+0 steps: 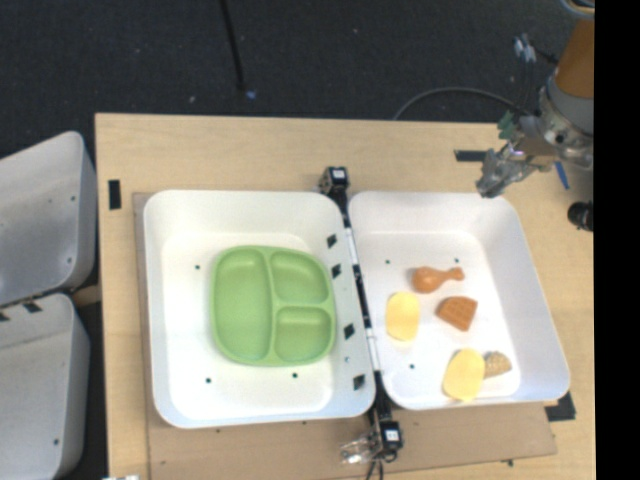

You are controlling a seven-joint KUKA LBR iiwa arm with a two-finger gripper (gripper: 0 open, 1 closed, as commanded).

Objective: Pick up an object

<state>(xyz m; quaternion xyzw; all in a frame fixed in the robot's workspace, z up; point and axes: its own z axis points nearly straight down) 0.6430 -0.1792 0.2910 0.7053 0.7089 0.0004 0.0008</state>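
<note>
The gripper (492, 181) hangs at the far right corner of the right bin (520, 230), above its rim; how it is set cannot be told from here. Down in that bin sit the pick candidates: an orange drumstick-shaped piece (437, 278), long axis running left-right with the narrow end pointing right; just below it an orange wedge (457, 312); to the left a pale yellow piece (402, 317), standing roughly upright in view; near the front a yellow oval (464, 374) touching a small tan lump (497, 364). The left bin (170, 268) carries a green divided tray (272, 304).
</note>
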